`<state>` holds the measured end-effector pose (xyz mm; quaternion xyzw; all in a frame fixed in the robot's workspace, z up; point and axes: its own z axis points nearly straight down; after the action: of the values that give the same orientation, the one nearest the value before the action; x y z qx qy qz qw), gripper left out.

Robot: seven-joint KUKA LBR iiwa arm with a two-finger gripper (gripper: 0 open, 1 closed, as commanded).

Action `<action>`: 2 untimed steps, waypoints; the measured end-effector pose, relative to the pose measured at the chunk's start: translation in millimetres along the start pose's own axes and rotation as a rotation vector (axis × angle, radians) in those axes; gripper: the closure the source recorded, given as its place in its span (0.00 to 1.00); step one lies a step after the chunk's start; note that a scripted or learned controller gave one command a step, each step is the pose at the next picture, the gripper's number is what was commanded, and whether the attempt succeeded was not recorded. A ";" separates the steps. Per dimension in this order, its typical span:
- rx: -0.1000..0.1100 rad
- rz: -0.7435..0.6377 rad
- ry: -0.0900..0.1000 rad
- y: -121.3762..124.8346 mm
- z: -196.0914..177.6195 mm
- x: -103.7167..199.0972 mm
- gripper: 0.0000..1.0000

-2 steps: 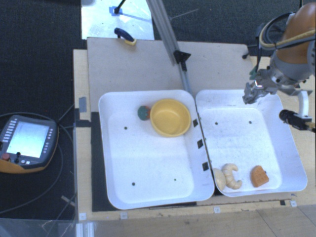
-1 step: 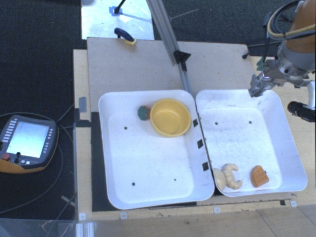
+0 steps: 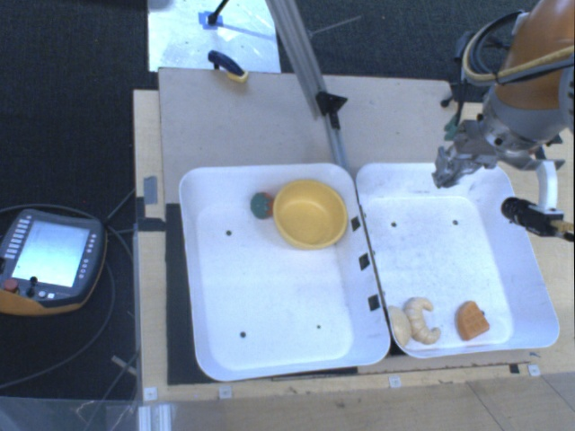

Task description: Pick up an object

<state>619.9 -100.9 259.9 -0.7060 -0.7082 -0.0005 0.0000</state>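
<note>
Over the far edge of the right bin (image 3: pixel 526 268) hangs the gripper (image 3: pixel 446 177), right up by that bin's back left corner, and whether it is clenched or released I cannot tell from this angle. Nothing can be seen in its grasp. Above it sits the grey wrist with the orange band (image 3: pixel 539 34), reaching in from the right, with dark cables looping beside it.

Down at the near edge of that same right bin, three things lie in a row. A pale, egg-like piece (image 3: pixel 399 325) sits in the near left corner. Touching it on its right is a cream croissant (image 3: pixel 422 320), curled like a hook. Near those two, with a clear gap between, lies an orange-brown pastry (image 3: pixel 472 321). All three are well apart from the gripper, at the opposite end of the bin.

Across in the left bin (image 3: pixel 269 330), a yellow bowl (image 3: pixel 310 214) stands upright near the far right corner. Just beside it, on its left and seemingly touching its rim, is a small dark green and reddish ball (image 3: pixel 261 206).

Both bins rest side by side on the bench (image 3: pixel 243 115). A metal pole (image 3: pixel 301 48) slants across the board behind them, with a black clamp on it. Off the bench, on the dark floor to the left, lies a control pendant (image 3: pixel 49 260) with a lit screen and an orange rim.
</note>
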 end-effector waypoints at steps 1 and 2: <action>0.000 -0.001 0.000 -27.1 1.9 45.9 1.00; 0.001 -0.002 0.000 -49.0 14.7 100.6 1.00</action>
<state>570.6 -0.4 245.3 -0.7053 -0.7089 -0.0003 0.0006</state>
